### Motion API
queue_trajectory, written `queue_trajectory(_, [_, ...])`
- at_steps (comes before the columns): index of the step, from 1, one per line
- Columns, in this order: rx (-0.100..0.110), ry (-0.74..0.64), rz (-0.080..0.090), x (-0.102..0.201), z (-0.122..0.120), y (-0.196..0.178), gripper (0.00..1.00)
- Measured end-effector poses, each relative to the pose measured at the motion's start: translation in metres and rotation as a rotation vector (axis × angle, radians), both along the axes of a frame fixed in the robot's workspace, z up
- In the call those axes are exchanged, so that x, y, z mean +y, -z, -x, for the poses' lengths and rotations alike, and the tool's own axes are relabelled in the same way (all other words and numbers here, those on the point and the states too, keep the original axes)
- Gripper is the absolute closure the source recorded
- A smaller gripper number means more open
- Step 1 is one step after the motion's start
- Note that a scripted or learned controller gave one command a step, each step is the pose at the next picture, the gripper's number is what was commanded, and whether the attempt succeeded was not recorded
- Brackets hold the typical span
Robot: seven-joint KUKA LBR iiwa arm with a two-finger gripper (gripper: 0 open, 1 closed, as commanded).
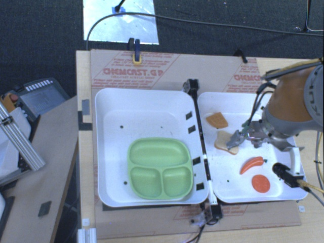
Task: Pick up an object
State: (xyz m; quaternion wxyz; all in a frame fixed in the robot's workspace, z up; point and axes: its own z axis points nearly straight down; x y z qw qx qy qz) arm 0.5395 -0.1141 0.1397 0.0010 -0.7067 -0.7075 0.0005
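Right now our pincer [234,142] hangs low over the pale bread slice [223,142] in the right bin [228,196]; we cannot tell its state. Behind it lies an orange cracker [217,119], toward the front a red chili pepper [251,164]. We judge a flat slice may slip away if gripped at its edge

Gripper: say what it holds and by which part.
Cannot be told. The gripper sits at the near edge of the tan slice in the right bin, but no grasp between its fingers is visible.
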Motion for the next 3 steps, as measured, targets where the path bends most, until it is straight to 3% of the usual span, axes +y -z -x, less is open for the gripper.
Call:
queue_trajectory(1, [0.001,0.000,0.000,0.000,0.000,0.052,0.00])
queue_trajectory(2, [-0.004,-0.001,0.001,0.000,-0.001,0.039,1.00])
queue_trajectory(3, [-0.008,0.001,0.002,-0.005,-0.001,-0.005,1.00])
